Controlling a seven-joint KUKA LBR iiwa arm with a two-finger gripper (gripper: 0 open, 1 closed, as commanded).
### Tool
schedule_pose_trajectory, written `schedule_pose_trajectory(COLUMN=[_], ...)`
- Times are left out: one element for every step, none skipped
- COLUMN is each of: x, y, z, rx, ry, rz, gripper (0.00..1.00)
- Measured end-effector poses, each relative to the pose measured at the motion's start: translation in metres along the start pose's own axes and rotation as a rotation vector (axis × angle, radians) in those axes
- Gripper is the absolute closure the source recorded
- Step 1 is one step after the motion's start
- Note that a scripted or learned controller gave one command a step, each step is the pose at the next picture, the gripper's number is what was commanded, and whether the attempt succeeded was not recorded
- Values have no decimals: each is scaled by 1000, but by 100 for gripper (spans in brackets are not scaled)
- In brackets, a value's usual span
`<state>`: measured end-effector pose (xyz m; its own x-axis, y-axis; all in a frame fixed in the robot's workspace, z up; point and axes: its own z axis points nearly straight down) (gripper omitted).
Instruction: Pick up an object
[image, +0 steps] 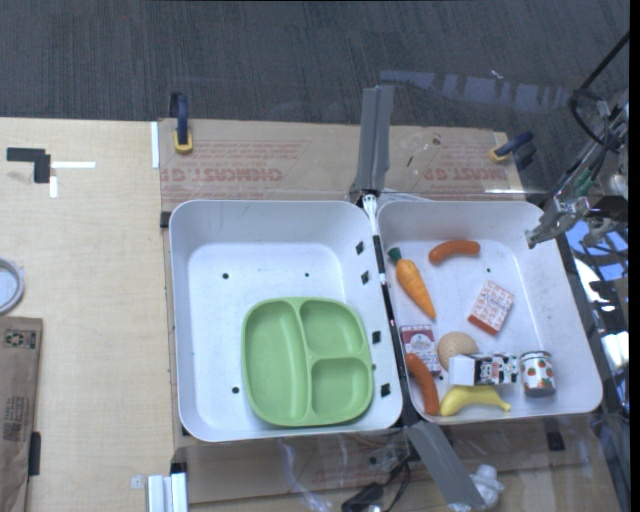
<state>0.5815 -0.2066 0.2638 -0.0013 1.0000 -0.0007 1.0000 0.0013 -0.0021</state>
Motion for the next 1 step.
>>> schedule_pose_trajectory(x=[23], y=[15], z=[122], rx=[2], ry=[1], rz=[-26], gripper=[0])
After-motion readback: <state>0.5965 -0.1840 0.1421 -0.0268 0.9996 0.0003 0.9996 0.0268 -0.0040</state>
